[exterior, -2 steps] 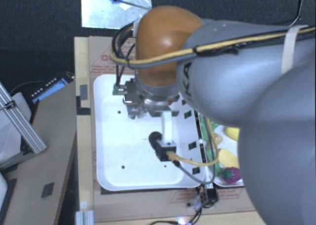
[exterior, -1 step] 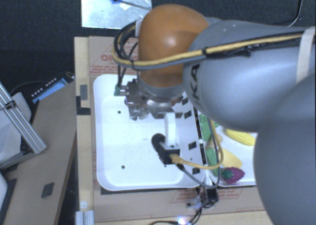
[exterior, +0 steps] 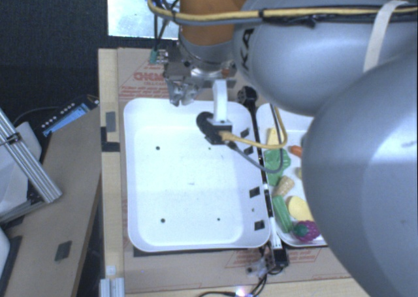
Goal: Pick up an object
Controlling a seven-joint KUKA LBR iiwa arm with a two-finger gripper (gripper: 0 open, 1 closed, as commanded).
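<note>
My gripper (exterior: pixel 182 95) hangs over the far edge of the left white bin (exterior: pixel 189 191), below the orange band of the arm. Nothing shows beneath it but bare bin floor. The toys lie in the right bin (exterior: pixel 302 126), mostly hidden by the arm: a green leafy piece (exterior: pixel 277 159), a pale corn cob (exterior: pixel 284 187), a green cucumber (exterior: pixel 281 211), a yellow lemon (exterior: pixel 299 207), purple grapes (exterior: pixel 305 229) and a small orange piece (exterior: pixel 295 151). The gripper is well to the left of them all.
The big grey arm covers the upper right of the view and most of the right bin. Black clips (exterior: pixel 256 192) line the rim between the two bins. A metal rail (exterior: pixel 26 165) lies off the bench at left.
</note>
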